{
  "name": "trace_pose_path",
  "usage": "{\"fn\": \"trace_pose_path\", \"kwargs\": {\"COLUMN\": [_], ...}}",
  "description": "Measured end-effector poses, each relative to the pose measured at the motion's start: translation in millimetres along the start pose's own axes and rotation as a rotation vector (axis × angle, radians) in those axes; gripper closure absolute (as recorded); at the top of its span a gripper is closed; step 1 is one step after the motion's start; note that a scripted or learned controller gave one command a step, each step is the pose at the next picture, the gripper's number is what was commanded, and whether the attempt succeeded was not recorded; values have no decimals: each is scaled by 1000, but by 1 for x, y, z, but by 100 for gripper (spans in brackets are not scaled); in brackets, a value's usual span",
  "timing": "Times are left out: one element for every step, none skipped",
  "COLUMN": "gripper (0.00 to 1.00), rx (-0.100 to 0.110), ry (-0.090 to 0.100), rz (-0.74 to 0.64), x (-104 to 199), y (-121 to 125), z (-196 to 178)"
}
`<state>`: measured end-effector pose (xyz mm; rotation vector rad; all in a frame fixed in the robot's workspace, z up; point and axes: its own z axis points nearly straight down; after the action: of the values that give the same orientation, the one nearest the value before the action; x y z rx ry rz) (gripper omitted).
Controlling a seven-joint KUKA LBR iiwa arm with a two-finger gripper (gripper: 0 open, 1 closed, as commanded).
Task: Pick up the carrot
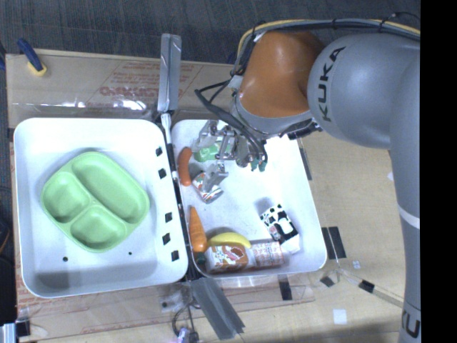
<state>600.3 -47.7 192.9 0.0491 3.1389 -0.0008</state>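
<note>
The grey arm (pixel 357 84) bends in from three o'clock over the right bin (pixel 308 213), its gripper (pixel 227 148) hanging at that bin's twelve o'clock, whether spread or closed I cannot tell, while the carrot (pixel 196 229) lies at eight o'clock.

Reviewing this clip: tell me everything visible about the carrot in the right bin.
The carrot is small, orange, smooth and plastic-looking, tapering toward its far end. It lies flat, lengthwise along the right bin's left wall, near the front. Its near end touches or overlaps the yellow banana and the orange-labelled packet. The gripper is farther back, apart from it.
</note>
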Motion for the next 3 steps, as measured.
{"fn": "trace_pose_path", "kwargs": {"gripper": [0, 0, 0], "rx": [0, -1, -1], "ry": [0, 4, 1], "rz": [0, -253, -1018], "x": [0, 66, 79], "y": [0, 38, 70], "z": [0, -4, 0]}}
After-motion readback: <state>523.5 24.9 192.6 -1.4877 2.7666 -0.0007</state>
